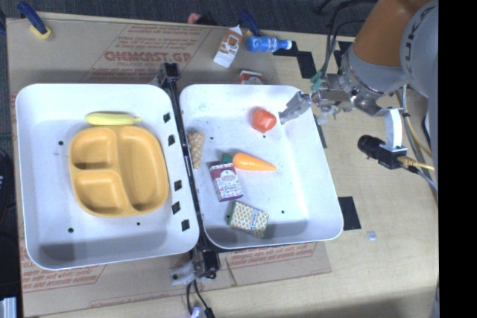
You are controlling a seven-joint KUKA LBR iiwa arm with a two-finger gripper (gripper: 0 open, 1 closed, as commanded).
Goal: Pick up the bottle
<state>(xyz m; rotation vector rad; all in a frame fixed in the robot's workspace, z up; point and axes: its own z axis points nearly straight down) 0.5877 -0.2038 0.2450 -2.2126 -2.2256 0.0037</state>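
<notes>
A: Camera view puts the gripper point(292, 110) at the upper right rim of the right bin point(317, 182), with the grey and orange arm point(387, 41) reaching in behind it. What sits closest to it?

B: The red tomato-like piece point(262, 119), just beside the tip and a little into the bin. Past that, further down and inward from the gripper, come the carrot point(255, 162), a small dark red packet point(226, 182) and a patterned cracker-like block point(247, 218).

A: None of those is the bottle. Where does it lie from the gripper?

B: The other way: up and slightly inward, outside both bins on the cardboard at the back. The blue bottle point(267, 45) rests on its side, its long axis running roughly level across the frame, the paler cap end pointing toward the arm's side. A small carton point(229, 46) lies just beside its other end.

A: So the coming reach would likely have to leave the bin, cross its far rim, and close across the short width of the bottle?

B: That is the likely reading. The gap between gripper and bottle is plain; they are well apart.

A: Is the gripper holding anything?

B: Whether it is open or closed cannot be told, since the tip is small and blurred. Nothing visible sits in it.

A: Farthest off?

B: The left bin point(30, 182), holding a yellow divided tray point(118, 169) and a banana point(113, 118).
</notes>
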